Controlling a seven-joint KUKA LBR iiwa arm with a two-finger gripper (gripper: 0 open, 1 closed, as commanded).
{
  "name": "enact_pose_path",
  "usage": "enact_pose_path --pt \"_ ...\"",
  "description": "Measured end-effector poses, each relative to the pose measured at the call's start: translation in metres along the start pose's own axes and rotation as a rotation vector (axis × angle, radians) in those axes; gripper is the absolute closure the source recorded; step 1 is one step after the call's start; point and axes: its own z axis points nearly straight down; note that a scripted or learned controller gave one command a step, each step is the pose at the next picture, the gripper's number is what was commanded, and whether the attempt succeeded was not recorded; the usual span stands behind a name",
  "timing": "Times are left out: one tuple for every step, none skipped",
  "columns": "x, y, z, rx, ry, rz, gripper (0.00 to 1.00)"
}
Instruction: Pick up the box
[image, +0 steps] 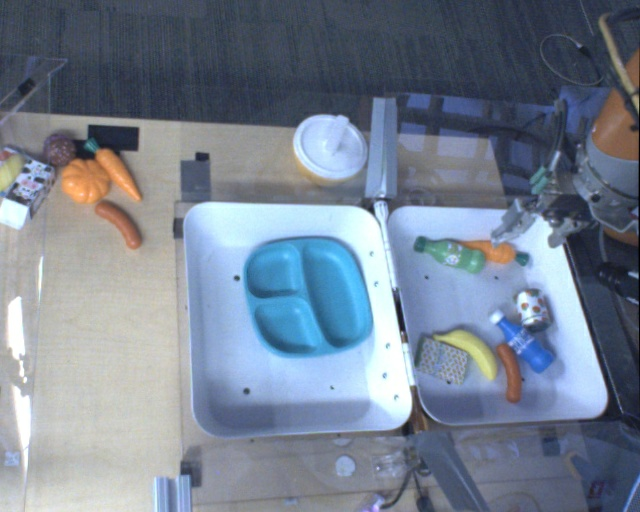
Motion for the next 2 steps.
enact_pose_path --pt "-0.012 -0.008 0.169 0.002 0.001 0.074 0.0" --pt "0.031 0.009 0.19 -0.01 0.0 -0.008 0.0"
